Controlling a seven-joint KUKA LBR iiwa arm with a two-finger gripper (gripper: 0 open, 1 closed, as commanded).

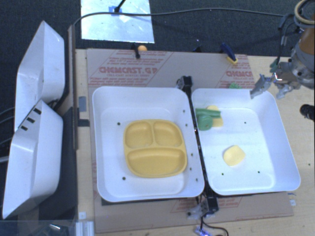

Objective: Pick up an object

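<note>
1. Seen from above at a slant: a bench (147, 63) covered by a brown printed sheet, bearing two shallow white bins side by side.
2. At far left, off the bench: two white tubs (37, 127) tipped on edge, one behind the other.
3. At upper left, beyond the bench: a pale square sheet (117, 14) on dark carpet, with a thin black cable curving past it.
4. In the left bin (110, 102): a yellow divided plate (155, 148), three compartments, lying flat near the middle.
5. Between the bins: a dark clamp strip (193, 117) running along the shared edge.
6. In the right bin (275, 132): a green object (205, 118) against the left wall, touching a small pale yellow piece (215, 117) just to its right.
7. Lower in the same bin: a rounded yellow object (234, 155), lying alone, well apart from the green one.
8. At upper right: the gripper (272, 87), hung above the right bin's far right corner, fingers spread apart and nothing between them.
9. Above the gripper: the grey wrist of the arm (302, 63), entering from the right edge, nowhere near the objects in the bin.
</note>
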